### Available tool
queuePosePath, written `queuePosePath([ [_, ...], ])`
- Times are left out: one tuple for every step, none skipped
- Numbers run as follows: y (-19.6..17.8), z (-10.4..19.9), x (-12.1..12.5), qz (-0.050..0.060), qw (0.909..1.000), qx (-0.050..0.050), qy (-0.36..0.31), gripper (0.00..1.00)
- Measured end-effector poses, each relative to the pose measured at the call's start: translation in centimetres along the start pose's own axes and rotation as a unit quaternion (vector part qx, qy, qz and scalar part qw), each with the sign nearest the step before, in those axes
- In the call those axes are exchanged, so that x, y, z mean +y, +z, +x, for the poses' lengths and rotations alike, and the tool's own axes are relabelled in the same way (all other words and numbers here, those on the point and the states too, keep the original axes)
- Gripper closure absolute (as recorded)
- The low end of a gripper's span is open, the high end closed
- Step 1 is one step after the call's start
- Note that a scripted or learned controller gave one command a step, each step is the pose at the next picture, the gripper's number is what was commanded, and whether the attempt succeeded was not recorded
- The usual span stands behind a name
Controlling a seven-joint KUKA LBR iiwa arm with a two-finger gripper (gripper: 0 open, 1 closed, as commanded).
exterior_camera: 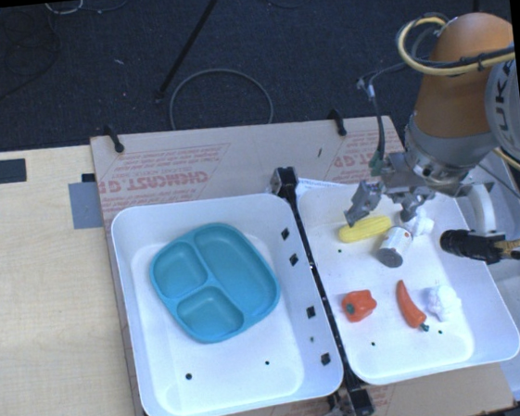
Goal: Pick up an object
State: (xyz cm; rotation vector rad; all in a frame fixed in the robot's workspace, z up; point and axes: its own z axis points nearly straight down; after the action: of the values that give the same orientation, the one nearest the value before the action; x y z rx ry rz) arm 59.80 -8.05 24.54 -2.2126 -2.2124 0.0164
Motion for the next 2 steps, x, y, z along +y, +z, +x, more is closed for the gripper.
queuePosePath([
  [-0.7,0.0,0.2,-0.006,1.0,0.0,-0.001,0.0],
  [5.7,0.1,0.0,-0.004,1.0,0.0,0.0,0.0],
])
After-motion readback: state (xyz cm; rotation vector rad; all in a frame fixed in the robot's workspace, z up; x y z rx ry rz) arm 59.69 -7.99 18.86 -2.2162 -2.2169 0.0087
